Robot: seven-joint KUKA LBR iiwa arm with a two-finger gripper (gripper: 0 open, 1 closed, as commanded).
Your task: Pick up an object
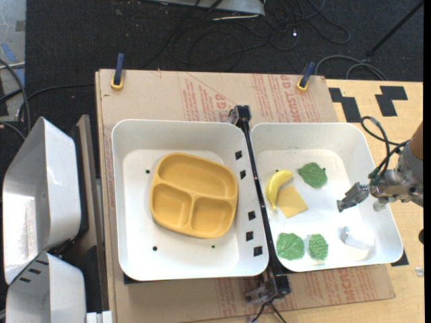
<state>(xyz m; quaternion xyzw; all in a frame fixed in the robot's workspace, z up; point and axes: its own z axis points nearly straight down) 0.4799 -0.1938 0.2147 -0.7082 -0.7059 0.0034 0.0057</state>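
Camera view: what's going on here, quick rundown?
The arm's pincer is over the right side of the right bin, with nothing visibly between its fingers. That bin has a banana, a yellow wedge, three green leafy pieces and a small pale object, all lying on the floor. The left bin holds a yellow divided tray. Nothing has been picked up yet.

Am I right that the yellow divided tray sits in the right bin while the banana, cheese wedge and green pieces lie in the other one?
Not quite: the camera view shows the yellow divided tray in the left bin. The banana, cheese wedge and green pieces lie in the other one, the right bin.
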